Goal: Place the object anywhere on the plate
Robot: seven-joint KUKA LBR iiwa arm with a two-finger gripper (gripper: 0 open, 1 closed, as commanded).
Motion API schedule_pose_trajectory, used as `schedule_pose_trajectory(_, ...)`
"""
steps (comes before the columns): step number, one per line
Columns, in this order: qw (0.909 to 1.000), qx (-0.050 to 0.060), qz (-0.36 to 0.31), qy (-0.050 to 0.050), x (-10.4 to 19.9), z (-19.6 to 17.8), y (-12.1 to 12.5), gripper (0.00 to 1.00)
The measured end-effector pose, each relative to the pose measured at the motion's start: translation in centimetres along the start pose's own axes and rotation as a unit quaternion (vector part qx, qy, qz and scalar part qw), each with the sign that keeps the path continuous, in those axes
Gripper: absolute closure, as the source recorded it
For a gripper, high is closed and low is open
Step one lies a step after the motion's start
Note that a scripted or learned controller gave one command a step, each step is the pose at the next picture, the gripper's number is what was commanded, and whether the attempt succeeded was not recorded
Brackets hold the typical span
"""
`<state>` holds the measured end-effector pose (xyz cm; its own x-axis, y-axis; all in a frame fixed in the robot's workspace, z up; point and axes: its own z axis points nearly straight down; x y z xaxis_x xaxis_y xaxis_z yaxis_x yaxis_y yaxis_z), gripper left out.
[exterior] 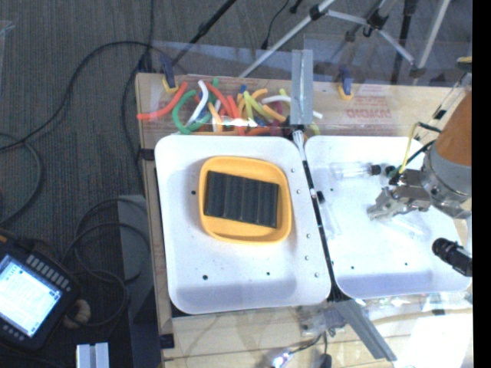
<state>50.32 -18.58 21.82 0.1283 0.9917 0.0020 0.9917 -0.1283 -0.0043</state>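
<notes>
Plate [205, 205] = reference for all positions below. Yellow-orange, rounded-rectangle, with a dark ribbed insert [242, 199] filling its middle.

Far left of plate, off the bench on the floor: handheld pendant [27, 294] with lit screen and black cables around it.

Under the plate: left bin [230, 278], white. Plate sits flat, roughly centred, a bit toward the back wall. Nothing on the plate apart from the insert.

Behind plate, past the bin's back edge: tangle of coloured tubes [222, 107] in orange, green, white and yellow, lying on the bench.

Right of plate, past the seam between the bins: right bin [376, 263].

Object looks like a clear tube-like item [349, 172] with a dark tip on the end away from the plate. It lies in the right bin near the back, well apart from the plate.

Further right of plate: gripper [386, 207], low over the right bin floor, right of the clear item and apart from it. Can't tell whether the pincer is released or clenched, or whether it's grasping anything; glare and clear plastic there blur it.
</notes>
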Motion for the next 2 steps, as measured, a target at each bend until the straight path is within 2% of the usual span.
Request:
schedule_pose_trajectory(1,0.9939,-0.001,-0.111,-0.001,5.4,2.9,-0.8,1.0)
schedule_pose_trajectory(2,0.9889,-0.001,-0.148,-0.001,11.0,0.5,1.7,1.0)
